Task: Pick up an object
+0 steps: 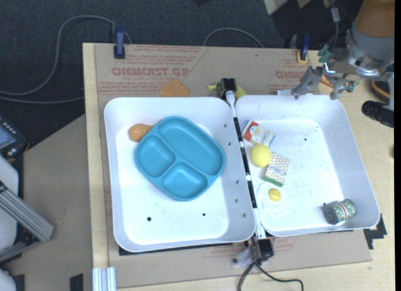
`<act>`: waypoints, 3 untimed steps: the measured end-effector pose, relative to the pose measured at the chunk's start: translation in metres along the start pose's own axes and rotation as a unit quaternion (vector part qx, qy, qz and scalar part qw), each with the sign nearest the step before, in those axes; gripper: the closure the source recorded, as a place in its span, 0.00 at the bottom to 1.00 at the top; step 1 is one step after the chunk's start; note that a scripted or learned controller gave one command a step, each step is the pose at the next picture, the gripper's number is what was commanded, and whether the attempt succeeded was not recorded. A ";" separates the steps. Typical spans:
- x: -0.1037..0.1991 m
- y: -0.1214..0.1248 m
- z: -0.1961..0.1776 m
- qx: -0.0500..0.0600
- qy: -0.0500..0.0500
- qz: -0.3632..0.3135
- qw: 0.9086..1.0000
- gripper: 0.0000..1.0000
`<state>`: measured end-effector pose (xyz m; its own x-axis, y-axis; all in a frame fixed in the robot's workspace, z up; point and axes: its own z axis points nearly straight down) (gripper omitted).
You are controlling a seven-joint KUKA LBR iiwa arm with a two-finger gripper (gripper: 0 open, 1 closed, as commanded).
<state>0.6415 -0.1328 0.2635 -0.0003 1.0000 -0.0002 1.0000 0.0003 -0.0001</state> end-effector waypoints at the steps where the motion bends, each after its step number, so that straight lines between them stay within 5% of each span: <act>1: 0.013 -0.063 0.109 0.005 0.002 0.001 1.000 0.00; 2: 0.028 -0.111 0.183 0.005 0.002 0.000 1.000 0.00; 3: 0.027 -0.108 0.169 -0.001 0.000 0.001 1.000 1.00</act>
<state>0.5338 -0.1058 0.0945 0.0016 1.0000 -0.0001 1.0000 -0.0016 0.0016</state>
